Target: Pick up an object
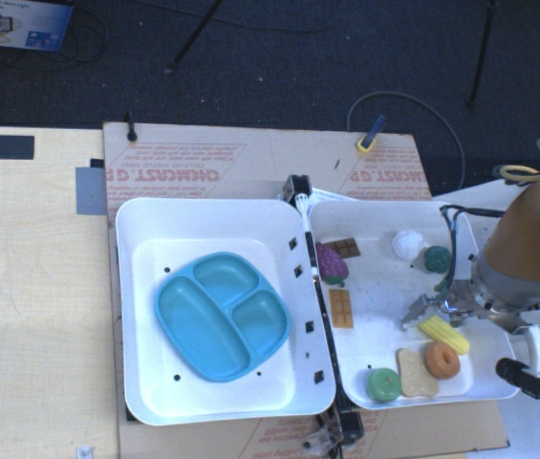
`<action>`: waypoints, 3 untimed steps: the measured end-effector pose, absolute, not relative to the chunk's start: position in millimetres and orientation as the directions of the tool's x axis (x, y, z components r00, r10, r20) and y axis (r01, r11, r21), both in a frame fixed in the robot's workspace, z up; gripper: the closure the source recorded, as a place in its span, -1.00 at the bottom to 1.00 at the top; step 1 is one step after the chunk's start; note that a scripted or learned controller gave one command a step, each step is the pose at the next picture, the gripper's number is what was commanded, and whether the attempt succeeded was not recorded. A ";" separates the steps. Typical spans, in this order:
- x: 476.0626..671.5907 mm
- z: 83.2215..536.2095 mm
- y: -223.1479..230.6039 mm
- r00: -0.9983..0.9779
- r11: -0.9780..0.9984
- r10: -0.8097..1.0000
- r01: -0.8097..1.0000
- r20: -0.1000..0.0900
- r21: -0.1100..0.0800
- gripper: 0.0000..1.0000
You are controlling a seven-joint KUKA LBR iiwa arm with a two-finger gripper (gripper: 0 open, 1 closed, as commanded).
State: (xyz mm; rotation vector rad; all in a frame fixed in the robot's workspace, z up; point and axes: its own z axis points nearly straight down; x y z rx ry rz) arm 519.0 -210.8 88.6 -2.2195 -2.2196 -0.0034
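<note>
Left bin [145, 247]: blue plate [220, 316]. Right bin [370, 226]: corn [443, 333], donut [442, 360], grapes [332, 265].

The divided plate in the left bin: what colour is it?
Light blue. The divided plate shows plainly in the camera view, lying in the white left bin.
</note>
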 end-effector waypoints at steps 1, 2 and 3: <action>519.3 98.3 -211.3 0.005 -0.005 1.000 1.000 0.007 -0.002 1.00; 507.3 88.7 -119.0 -0.002 0.002 1.000 1.000 0.004 0.000 1.00; 560.3 186.4 -50.0 -0.001 0.001 1.000 1.000 0.001 -0.004 1.00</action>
